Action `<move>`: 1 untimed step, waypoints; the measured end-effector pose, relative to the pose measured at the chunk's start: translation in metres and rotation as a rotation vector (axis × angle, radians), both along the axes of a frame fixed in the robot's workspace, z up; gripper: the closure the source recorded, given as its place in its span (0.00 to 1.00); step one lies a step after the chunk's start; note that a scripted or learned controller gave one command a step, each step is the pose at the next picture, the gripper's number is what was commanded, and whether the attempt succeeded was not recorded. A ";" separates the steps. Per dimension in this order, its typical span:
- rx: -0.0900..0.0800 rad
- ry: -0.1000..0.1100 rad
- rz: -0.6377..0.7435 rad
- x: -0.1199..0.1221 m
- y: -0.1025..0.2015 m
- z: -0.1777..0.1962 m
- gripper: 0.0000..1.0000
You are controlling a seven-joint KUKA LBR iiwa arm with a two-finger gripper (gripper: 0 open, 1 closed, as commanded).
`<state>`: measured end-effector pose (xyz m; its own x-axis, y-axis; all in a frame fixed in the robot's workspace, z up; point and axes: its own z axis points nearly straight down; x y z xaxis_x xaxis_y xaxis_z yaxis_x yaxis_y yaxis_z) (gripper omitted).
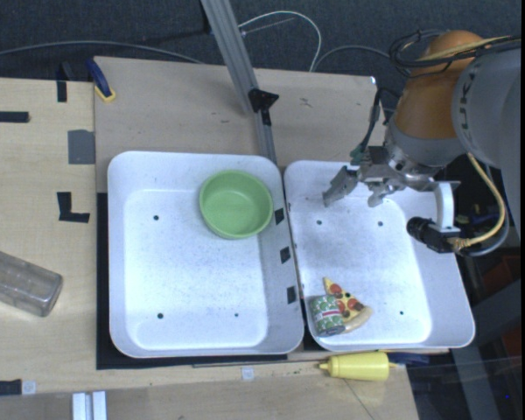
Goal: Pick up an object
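A green bowl (235, 203) sits at the back of the left bin (140, 322), close to the divider. In the right bin (437, 322), a toy pizza slice (347, 305) lies against a small printed packet (326, 315) near the front left corner. My gripper (357, 190) hangs over the back of the right bin, well behind the pizza slice. Its two grey fingers are spread apart with nothing between them.
A yellow bottle (359, 367) lies on the bench just in front of the right bin. A clear plastic container (16, 280) rests at the far left. A grey pole (236, 55) slants down to the bins' back edge. Cables trail behind.
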<state>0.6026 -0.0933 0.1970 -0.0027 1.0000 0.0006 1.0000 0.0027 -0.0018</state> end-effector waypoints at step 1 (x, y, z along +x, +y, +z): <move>0.000 0.000 0.000 0.000 0.000 0.000 0.00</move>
<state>0.6026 -0.0934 0.1971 -0.0030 1.0000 0.0006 1.0000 0.0030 -0.0015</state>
